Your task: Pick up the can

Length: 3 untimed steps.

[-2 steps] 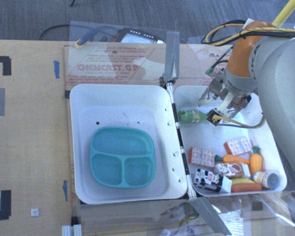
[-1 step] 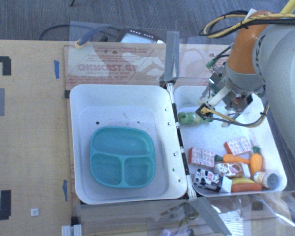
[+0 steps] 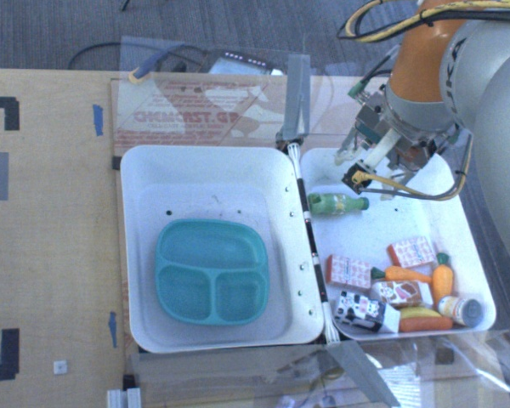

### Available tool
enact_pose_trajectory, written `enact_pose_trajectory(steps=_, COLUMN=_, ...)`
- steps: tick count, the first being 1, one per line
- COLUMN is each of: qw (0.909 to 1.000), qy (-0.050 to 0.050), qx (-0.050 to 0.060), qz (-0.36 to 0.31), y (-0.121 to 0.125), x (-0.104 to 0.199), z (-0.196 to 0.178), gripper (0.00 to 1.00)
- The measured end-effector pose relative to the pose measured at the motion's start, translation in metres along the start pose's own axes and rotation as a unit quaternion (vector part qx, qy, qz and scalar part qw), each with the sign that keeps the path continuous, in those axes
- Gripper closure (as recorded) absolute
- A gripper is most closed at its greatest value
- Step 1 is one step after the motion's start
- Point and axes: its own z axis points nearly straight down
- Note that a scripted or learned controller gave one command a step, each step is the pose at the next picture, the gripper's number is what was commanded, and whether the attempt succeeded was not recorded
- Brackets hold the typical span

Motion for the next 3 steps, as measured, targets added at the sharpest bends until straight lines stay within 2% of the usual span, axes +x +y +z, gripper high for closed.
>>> enact_pose_trajectory(steps=1, qw=0.9937, qy=-0.002, qx=0.002, qz=0.112, y=-0.07, x=0.029, z=0.049, gripper=0.0)
enact_pose_trajectory(steps=2, qw=0.9861, qy=0.0, qx=0.0, qz=0.166, y=-0.015, x=0.059, z=0.027, gripper=0.0)
enact_pose_trajectory(steps=3, qw=0.9811, qy=-0.001, qx=0.001, qz=0.194, y=-0.144, x=0.032, z=0.068, gripper=0.0)
